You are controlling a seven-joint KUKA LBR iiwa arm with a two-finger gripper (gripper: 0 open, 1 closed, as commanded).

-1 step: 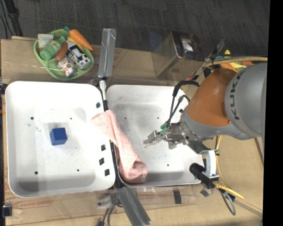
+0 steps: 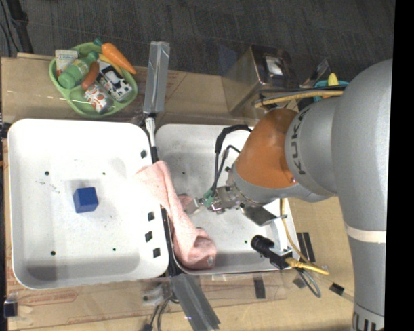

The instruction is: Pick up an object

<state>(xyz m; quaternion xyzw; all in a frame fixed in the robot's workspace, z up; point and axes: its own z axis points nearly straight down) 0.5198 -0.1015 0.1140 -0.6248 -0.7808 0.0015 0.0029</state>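
Bench seen from above at a slant, with two shallow white bins side by side. Far left, on the bench beyond the bins, a green bowl [image 2: 68, 95] holds toy food and small packets, an orange carrot [image 2: 117, 56] lying across its far rim. The left bin [image 2: 31, 155] contains a single blue cube [image 2: 86, 199], sitting left of the bin's middle and well apart from every wall. A grey bar [image 2: 156, 75] stands on the far side, in line with the divide between the bins. A pink cloth [image 2: 177, 218] is draped over that divide: its far end lies on the right edge of the left bin, and the rest runs down into the right bin [image 2: 194, 144], ending in a bunched fold at the near wall. Just right of the cloth, above the floor of the right bin, the gripper [image 2: 216, 201] points left toward the cloth; whether its fingers are spread or closed cannot be told, since the wrist covers much of it, and nothing can be seen between them. A black cable [image 2: 225, 138] loops above it. The arm [image 2: 343, 152], grey with an orange band [image 2: 265, 153], reaches in from the right and covers the right part of that bin. A yellow cable [image 2: 295, 249] trails along the bin's near right corner.
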